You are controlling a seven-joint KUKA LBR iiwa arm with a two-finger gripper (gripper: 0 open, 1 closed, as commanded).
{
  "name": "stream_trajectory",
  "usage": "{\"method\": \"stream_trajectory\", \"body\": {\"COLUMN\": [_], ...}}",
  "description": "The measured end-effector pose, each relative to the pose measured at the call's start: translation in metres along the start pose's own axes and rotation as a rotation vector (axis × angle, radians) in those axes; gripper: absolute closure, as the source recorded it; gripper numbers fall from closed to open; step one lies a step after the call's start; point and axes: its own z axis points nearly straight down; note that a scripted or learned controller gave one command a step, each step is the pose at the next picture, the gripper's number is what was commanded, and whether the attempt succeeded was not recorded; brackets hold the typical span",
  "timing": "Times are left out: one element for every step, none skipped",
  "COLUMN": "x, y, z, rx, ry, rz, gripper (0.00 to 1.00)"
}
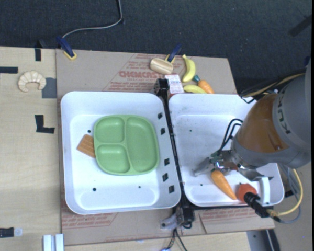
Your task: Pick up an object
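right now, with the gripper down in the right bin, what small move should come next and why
Probably a short shift toward the carrot, then a close. The gripper sits low in the right bin, its tips just up-left of the carrot's top end, and nothing shows between them. The red piece lies farther off, so the carrot looks the nearer pick.

The gripper (212, 165) is being held low in the right bin (199, 109), a carrot (223, 184) lying at its five o'clock.
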Motion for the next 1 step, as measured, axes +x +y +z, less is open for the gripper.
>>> {"method": "stream_trajectory", "body": {"x": [-0.0017], "y": [0.0003], "z": [-0.0098], "rx": [-0.001], "ry": [-0.004], "rz": [0.002], "gripper": [1.0]}}
